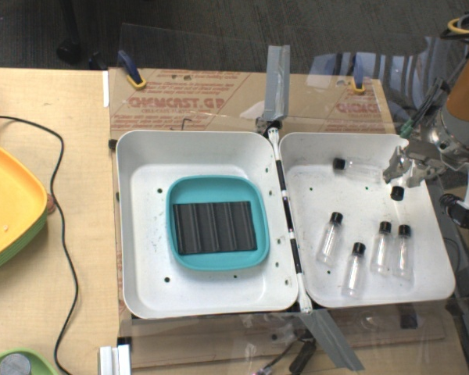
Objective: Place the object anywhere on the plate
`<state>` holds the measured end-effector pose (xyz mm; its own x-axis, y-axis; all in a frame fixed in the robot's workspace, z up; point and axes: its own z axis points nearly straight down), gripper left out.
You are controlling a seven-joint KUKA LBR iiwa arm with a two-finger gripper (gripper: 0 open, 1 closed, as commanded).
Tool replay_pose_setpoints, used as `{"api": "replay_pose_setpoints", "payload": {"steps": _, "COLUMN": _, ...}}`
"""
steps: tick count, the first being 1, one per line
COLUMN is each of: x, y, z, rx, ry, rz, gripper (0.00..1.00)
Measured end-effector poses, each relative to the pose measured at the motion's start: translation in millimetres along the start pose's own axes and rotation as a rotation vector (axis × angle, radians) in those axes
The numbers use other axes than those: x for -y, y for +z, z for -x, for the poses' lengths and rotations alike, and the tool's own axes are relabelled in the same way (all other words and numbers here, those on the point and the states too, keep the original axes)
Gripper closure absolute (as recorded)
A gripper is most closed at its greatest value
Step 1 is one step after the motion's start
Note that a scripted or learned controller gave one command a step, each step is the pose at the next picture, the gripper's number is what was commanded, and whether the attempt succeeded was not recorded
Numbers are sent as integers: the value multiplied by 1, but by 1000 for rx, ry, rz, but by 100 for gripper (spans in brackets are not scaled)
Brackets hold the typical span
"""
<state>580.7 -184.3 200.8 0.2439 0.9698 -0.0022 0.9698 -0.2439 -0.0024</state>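
Note:
A teal plate [216,189] with a dark ribbed middle lies in the left bin [141,209]. Several clear vials with black caps lie in the right bin [422,287]: one at the back [352,165], one near the middle [329,237], one nearer the front [353,268] and two side by side at the right [383,244], [404,248]. My gripper [402,172] hangs over the right bin's back right corner. Just below it sits a black cap [396,194]; whether that vial is between the fingers is unclear.
A yellow dish [8,209] and a black cable [62,233] lie on the wooden table at the left. Cardboard [187,100] and a grey upright post [277,84] stand behind the bins. The divider [285,209] runs between the bins.

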Motion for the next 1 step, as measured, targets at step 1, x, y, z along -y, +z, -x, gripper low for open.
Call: {"api": "replay_pose_setpoints", "payload": {"steps": 1, "x": 0, "y": 0, "z": 0, "rx": 0, "ry": 0, "rz": 0, "gripper": 0}}
